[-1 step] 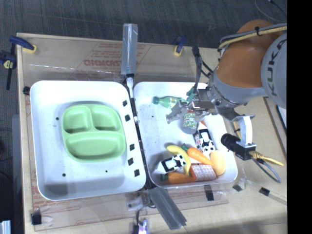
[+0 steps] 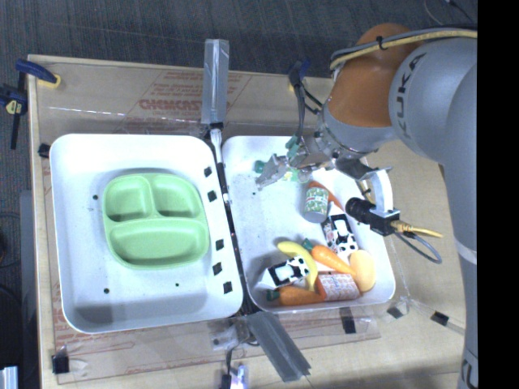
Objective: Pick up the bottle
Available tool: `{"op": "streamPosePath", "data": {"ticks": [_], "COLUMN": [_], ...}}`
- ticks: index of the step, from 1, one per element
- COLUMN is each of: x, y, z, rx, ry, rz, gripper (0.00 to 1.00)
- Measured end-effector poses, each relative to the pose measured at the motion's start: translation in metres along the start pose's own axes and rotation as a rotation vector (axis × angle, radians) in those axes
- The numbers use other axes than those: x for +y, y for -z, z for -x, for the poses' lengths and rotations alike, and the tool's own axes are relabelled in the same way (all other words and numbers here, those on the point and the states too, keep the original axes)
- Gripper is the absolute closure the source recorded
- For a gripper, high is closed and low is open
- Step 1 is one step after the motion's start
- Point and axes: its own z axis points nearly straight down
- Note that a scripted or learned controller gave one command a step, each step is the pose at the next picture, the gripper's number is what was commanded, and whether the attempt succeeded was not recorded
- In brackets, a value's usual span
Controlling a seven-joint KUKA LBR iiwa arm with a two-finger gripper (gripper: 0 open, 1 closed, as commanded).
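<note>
The bottle (image 2: pixel 315 203) is a small grey-green one with a red end, lying in the right bin (image 2: pixel 243 217) near its middle right. My gripper (image 2: pixel 273 169) hangs over the far part of that bin, up and to the left of the bottle and apart from it. Its fingers are spread open, with nothing between them. The grey arm with its orange band reaches in from the upper right.
Crowded at the near end of the right bin are a banana (image 2: pixel 295 254), two carrots (image 2: pixel 332 258), two cow toys (image 2: pixel 289 273), a yellow fruit (image 2: pixel 363 270) and a red box (image 2: pixel 336 285). The left bin (image 2: pixel 73 282) holds a green divided plate (image 2: pixel 156 220).
</note>
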Motion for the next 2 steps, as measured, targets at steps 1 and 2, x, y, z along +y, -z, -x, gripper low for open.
{"op": "streamPosePath", "data": {"ticks": [1,2], "x": [0.025,0.06], "y": [-0.112,-0.141], "z": [0.05,0.065], "rx": [0.002,0.006], "ry": [-0.178,-0.148], "rz": [-0.003,-0.024], "gripper": [0.0,0.0]}}
